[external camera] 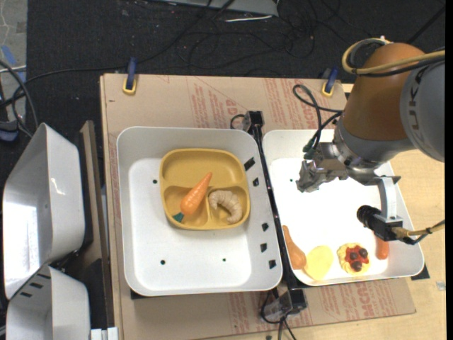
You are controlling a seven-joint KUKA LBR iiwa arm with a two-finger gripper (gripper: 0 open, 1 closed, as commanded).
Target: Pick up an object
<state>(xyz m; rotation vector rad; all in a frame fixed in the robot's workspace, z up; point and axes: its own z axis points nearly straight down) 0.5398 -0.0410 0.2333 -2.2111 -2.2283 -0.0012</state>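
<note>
Gripper (309,176) hangs over the upper left part of the right bin (333,214), a dark grey metal cluster pointing down toward the bare white floor of that bin; whether it is released or clenched cannot be told from this slant, and nothing can be seen in its grasp. Above it the arm (386,101) comes in from the right, its wide orange band bulging over the bin's upper right corner, with the grey link behind it running off the edge and a black cable looping along the wrist. A small black fixture on a pale bracket (379,218) sits over the bin's right side. Along the near edge of the right bin lie several toy foods, well apart from the gripper: an orange carrot-like piece (294,248) at the lower left corner, a pale yellow round piece (319,261) just beside it, a yellow disc with red and dark toppings (353,257) further right, and a small orange-red piece (382,248) near the right rim. The left bin (141,261) holds a yellow divided plate (170,165); an orange carrot (195,194) lies slantwise across the plate's divider, and a pale curled shrimp (226,204) rests in the lower right compartment. Both bins sit side by side on a brown board on the worktop (212,101), with yellow clamps (129,83) at its far edge.
</note>
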